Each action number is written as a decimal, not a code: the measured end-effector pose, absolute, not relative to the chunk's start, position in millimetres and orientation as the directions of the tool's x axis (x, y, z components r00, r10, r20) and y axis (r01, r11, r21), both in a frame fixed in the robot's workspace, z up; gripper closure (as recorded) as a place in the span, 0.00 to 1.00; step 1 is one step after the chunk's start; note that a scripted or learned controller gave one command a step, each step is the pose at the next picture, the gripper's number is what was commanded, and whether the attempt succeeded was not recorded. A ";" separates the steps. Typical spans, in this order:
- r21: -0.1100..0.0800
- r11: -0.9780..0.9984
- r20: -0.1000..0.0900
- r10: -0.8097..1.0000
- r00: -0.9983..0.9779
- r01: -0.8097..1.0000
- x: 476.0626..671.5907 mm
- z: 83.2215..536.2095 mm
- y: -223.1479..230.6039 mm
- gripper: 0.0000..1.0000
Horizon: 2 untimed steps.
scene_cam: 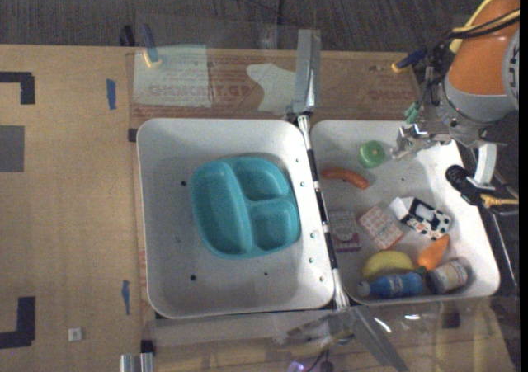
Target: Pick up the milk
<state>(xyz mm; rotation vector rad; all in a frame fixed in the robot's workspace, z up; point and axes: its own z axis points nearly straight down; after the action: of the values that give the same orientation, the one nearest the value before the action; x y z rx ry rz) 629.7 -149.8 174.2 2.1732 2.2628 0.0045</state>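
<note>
Gripper (410,135) hangs over the upper part of the right bin (487,275), below the grey wrist and orange band of the arm (485,49) that comes in from the right; whether it is spread or pressed together cannot be told from this slanted view, and nothing shows between its tips. Well below it and a little to the right, the milk (422,217), a small white carton with black cow patches, lies on its side on the bin floor near the right wall, apart from the gripper.

Just beneath the carton, an orange carrot-like piece (434,251) leans toward a yellow lemon-shaped fruit (388,262). Along the bin's lower wall lie a blue bottle (394,284) and, to its right, a small grey-lidded jar (449,276). Left of the milk, a pink patterned packet (380,226) lies flat, with another pale packet (344,229) beside the dividing wall. Higher up, an orange sausage-shaped item (345,176) lies near a round green cup (373,153), which is just left of the gripper.

In the left bin (157,222), a teal divided plate (246,205) with three compartments rests near the middle. Both bins stand on the tan table (66,222), which bears black corner marks and bits of blue tape.
</note>
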 end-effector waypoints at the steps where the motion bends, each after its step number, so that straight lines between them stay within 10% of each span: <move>1: 0.005 0.040 -0.002 0.999 -0.040 0.999 610.7 249.8 -140.0 1.00; 2: 0.003 0.040 -0.001 0.999 -0.040 0.999 610.4 248.7 -139.9 0.00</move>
<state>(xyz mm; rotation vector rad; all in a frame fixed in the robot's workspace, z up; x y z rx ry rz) 610.4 -139.9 248.7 2.1748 2.2633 0.0016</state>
